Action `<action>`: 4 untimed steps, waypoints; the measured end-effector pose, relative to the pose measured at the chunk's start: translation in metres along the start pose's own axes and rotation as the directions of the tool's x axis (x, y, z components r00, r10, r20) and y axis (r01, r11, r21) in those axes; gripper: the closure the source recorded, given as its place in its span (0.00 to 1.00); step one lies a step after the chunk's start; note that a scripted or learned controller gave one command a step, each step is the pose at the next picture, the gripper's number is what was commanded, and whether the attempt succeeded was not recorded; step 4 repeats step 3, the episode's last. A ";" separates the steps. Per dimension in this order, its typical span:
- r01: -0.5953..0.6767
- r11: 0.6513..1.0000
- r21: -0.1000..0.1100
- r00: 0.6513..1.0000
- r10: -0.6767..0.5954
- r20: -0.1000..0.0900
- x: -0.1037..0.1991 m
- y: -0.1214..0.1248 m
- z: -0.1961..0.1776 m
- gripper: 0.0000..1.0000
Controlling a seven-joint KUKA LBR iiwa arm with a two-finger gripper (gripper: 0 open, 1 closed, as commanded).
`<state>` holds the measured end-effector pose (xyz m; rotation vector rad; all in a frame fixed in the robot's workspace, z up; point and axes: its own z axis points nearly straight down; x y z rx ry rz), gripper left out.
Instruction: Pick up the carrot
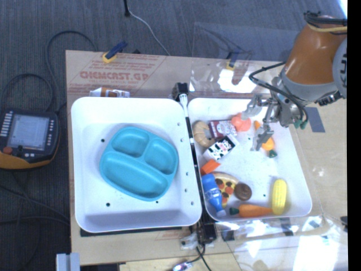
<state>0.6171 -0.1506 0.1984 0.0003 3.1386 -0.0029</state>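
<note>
Orange carrot (255,210) is lying flat along the near wall of the right bin (299,174), tip pointing toward the blue bottle (211,192), thick end just beside the yellow corn cob (278,195). Camera view: arm is reaching in from the right, pincer (264,130) hanging over the far part of the same bin, well apart from the carrot. Fingers look slightly spread with nothing between them, though they're small and hard to read. Clutter is sitting between: pink toy (241,122), black-and-white dice block (220,147), small orange-and-green piece (269,146) just beside the fingertips, pizza slice (224,183) and brown round piece (243,191) near the carrot. Left bin (84,168) is holding the blue divided plate (139,161), not relevant. My read: approach hasn't started. To do it well, I'm suggesting travelling high over the clutter, turning the wrist so the fingers straddle the carrot across its width, coming down mid-length, clear of the corn and the bin wall, then closing.
</note>
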 end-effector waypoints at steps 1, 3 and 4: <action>-0.070 0.998 0.001 0.997 0.070 0.014 -0.002 -0.050 0.107 0.00; -0.364 0.932 0.000 0.932 0.364 0.001 0.043 -0.040 0.041 1.00; -0.364 0.932 0.000 0.932 0.364 0.001 0.043 -0.040 0.041 1.00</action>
